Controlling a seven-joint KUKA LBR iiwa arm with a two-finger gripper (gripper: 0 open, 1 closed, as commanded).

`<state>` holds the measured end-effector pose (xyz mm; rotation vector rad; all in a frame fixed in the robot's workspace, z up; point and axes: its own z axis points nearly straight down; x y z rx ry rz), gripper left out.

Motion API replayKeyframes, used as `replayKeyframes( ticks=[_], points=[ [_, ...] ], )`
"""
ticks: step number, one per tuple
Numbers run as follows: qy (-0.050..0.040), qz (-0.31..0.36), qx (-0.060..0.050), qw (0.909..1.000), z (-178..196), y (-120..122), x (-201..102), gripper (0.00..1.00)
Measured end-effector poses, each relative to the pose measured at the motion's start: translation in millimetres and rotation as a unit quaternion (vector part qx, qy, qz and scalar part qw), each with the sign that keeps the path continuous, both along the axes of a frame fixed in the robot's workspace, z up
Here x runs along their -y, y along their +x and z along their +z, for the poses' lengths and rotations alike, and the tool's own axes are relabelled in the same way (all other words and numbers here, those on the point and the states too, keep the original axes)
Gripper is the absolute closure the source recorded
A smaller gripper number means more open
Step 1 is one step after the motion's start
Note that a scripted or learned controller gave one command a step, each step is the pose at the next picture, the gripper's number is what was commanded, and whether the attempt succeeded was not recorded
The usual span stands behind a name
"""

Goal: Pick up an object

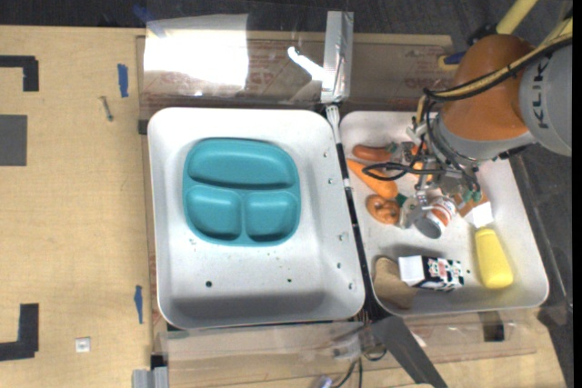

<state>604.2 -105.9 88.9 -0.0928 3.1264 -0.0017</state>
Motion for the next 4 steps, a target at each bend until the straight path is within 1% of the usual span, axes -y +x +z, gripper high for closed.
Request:
replayKeyframes(
  ticks=[1,2,3,4],
  points=[
    [-0.0004,0.012,-0.002,0.9999,0,-26,31,0.00],
    [0.0000,-0.005,-0.001,1.0000,0,-21,28,0.00],
    [-0.0009,0.003,0.000,1.0000,0,-15,19,0.00],
    [-0.0017,0.003,0.008,1.0000,14,-11,18,1.00]
  ],
)
